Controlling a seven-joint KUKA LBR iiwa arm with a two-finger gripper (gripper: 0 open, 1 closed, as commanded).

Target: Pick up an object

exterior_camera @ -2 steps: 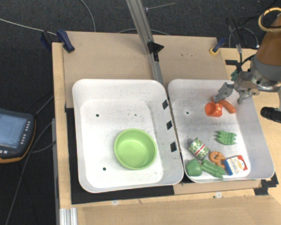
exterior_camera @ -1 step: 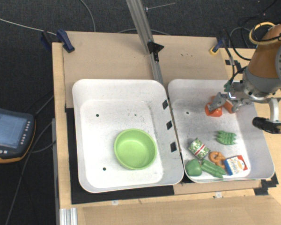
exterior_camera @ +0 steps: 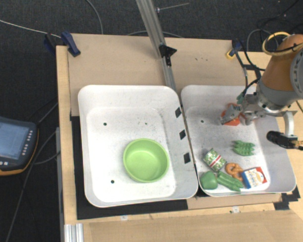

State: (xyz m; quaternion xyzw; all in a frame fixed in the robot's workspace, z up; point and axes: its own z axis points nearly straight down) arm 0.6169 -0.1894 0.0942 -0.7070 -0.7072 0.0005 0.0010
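Observation:
My gripper (exterior_camera: 241,112) hangs over the upper part of the right bin (exterior_camera: 202,102), reaching in from the right. A small orange-red object (exterior_camera: 231,118) sits right at its tip, on its left side, and I cannot see whether it is held. Lower in the same bin lie a green leafy toy (exterior_camera: 243,147), a small green-and-white can (exterior_camera: 213,159), an orange pretzel-like piece (exterior_camera: 233,169), a green vegetable toy (exterior_camera: 218,180) and a red-and-white packet (exterior_camera: 254,176).
The left bin (exterior_camera: 91,110) holds a light green bowl (exterior_camera: 146,160) near its front. A metal pole (exterior_camera: 154,29) slants down to the gap between the bins. A black part (exterior_camera: 282,138) juts out below the wrist. A pendant (exterior_camera: 10,142) lies at far left.

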